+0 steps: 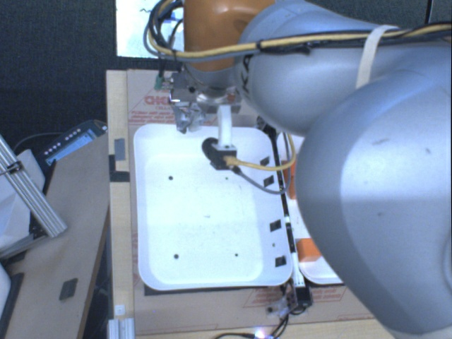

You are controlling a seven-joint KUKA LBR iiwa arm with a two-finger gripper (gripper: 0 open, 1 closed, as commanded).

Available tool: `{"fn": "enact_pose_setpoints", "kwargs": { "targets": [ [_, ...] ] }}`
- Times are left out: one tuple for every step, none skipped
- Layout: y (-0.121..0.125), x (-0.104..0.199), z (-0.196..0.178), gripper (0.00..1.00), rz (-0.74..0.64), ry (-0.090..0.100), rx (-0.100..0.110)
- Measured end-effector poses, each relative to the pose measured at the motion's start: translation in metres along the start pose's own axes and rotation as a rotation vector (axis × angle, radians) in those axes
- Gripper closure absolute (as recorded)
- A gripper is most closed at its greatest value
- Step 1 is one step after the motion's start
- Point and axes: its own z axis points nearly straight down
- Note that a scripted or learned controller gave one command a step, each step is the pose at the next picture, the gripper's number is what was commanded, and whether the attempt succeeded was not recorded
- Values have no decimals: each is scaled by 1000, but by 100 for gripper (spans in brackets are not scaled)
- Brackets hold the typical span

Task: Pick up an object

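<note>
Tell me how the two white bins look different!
The left bin shows nearly its whole floor, with small dark dots on it; the right bin is mostly hidden under the arm. Something orange lies in the right bin, nothing like it in the left bin. Both are white and shallow.

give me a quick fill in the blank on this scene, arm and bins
The band above the arm's wrist is ____ in colour.
The gripper hangs over the far edge of the ____ bin in the camera view.
The orange object lies in the ____ bin.
A yellow ____ runs along the arm's upper side.

Missing words: orange; left; right; cable
</note>
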Motion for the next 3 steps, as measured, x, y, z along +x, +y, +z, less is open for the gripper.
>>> {"fn": "enact_pose_setpoints", "kwargs": {
  "targets": [
    [-7, 0, -5, 100, -1, 1, -2],
    [-7, 0, -9, 100, -2, 1, -4],
    [-15, 0, -11, 100, -2, 1, -3]
  ]
}}
